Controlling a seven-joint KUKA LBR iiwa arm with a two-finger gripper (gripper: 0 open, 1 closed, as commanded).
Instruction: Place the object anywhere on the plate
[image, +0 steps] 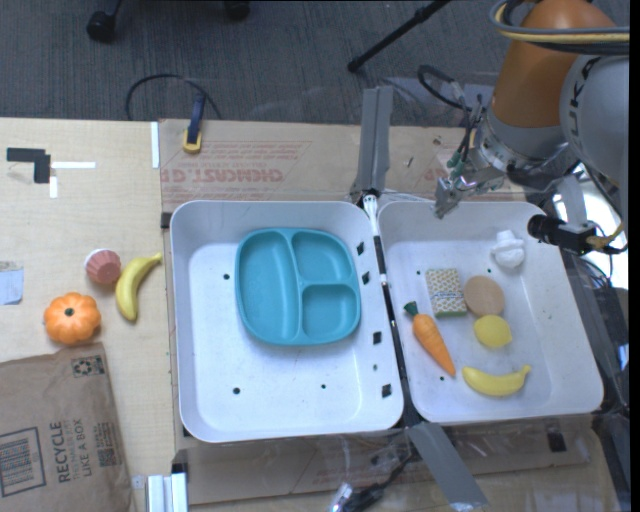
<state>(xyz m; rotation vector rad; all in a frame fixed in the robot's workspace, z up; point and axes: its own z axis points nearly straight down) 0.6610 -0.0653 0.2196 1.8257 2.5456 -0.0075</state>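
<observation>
**A:** Status? Use the plate as your reference.

**B:** The surface (80, 200) carries two white bins. The left bin (200, 400) holds the teal plate (298, 285), three compartments, nothing on it. The right bin (580, 330), just beside the plate's bin, holds all the candidates: carrot (432, 340) nearest the plate, then sponge (444, 292), banana (496, 380), a tan round piece (484, 296), lemon (492, 331), and a white lump (508, 250) farthest off.

**A:** Gripper?

**B:** The gripper (447, 195) hangs over the right bin's back rim, well apart from the plate. You can't tell its opening from here, and nothing shows between its ends.

**A:** Advice?

**B:** Pick the carrot or sponge, come down centred, and close across the narrow side.
</observation>
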